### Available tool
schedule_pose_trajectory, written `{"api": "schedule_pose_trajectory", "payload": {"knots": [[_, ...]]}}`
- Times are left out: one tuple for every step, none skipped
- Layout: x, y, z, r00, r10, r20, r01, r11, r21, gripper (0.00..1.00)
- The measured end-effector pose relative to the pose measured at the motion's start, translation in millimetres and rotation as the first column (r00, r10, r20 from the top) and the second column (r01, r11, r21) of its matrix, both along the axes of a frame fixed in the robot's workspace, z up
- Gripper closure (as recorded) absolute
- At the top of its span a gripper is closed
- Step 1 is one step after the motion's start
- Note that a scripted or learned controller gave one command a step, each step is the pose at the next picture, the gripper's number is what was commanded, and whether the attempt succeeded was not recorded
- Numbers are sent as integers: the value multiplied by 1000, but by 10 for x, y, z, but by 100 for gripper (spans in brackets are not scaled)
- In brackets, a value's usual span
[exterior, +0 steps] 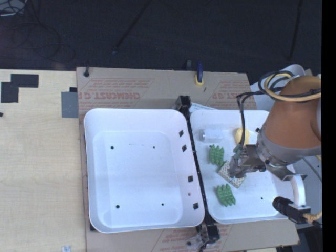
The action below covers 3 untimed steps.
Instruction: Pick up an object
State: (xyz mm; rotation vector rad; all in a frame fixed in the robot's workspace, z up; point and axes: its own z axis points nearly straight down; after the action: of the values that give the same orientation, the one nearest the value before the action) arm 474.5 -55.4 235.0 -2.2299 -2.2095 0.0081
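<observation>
Directly under the hand [239, 168], w/ finger state impossible to tell, lies a small speckled tan-and-white flat block [231, 174] in the right white plastic bin [252, 214], its long axis diagonal, approx. toward the green knobbly toy brick [225, 195] below-left.

overhead fixed | slanted down | both bins [185, 121] | mid-range

You see the tool [238, 167] low in the right bin [252, 214], over a speckled block [231, 173] between two green pieces [216, 155] [224, 194]; a clear item [211, 135] lies near the bin's far edge
</observation>
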Motion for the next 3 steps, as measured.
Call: {"api": "schedule_pose_trajectory", "payload": {"knots": [[544,561,1089,1000,16,17,-16,1000,3,100],[152,1064,1005,1000,14,0,-14,1000,3,100],[687,1569,1578,1000,14,11,-14,1000,3,100]]}}
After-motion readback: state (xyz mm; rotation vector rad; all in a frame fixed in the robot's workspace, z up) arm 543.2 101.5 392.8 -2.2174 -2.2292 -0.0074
